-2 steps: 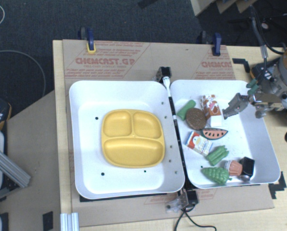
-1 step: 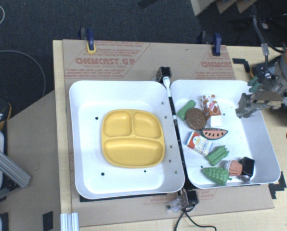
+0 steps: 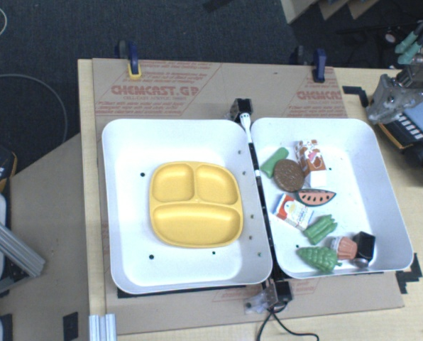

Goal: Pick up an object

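— Where's something to pick?
— I see a red slice-shaped watermelon toy among clutter in the right shallow white bin.
— And the gripper?
— Parked beyond it, probably to keep my view clear; whether it's clenched or released I can't tell.

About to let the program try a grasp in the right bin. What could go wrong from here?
1. The toys in the right bin lie crowded: the brown cookie touches the green block and the watermelon slice, so a grasp may catch two or nudge neighbours.
2. The black piece and the green leafy toy sit near the bin's near wall, which could block a finger.
3. The gripper is parked off beyond the bin's far right corner, so any grasp needs a full approach.
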Controlling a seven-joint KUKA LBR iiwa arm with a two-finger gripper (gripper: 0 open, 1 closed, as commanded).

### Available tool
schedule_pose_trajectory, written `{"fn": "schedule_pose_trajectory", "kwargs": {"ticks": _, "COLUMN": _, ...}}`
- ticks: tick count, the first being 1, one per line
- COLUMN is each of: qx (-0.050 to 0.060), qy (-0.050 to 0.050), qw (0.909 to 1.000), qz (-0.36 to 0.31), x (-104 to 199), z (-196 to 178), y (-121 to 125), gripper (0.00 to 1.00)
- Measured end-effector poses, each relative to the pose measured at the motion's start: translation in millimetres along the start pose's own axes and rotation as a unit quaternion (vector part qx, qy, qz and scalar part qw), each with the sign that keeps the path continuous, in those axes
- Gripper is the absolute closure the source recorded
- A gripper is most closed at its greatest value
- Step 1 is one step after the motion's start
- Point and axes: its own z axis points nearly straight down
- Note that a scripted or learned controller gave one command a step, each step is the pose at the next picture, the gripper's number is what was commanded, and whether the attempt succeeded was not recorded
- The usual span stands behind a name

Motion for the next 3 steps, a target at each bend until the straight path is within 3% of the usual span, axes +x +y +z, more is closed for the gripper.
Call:
{"fn": "schedule_pose_trajectory", "kwargs": {"ticks": 1, "qx": 0.019, "qy": 0.000, "qw": 0.9998, "qz": 0.003, "x": 14, "z": 144, "y": -5, "gripper": 1.00}}
{"fn": "schedule_pose_trajectory", "kwargs": {"ticks": 2, "qx": 0.006, "qy": 0.001, "qw": 1.0000, "qz": 0.000, "x": 67, "z": 73, "y": -1, "gripper": 1.00}}
{"fn": "schedule_pose_trajectory", "kwargs": {"ticks": 3, "qx": 0.014, "qy": 0.000, "qw": 0.9999, "qz": 0.002, "x": 98, "z": 109, "y": -3, "gripper": 1.00}}
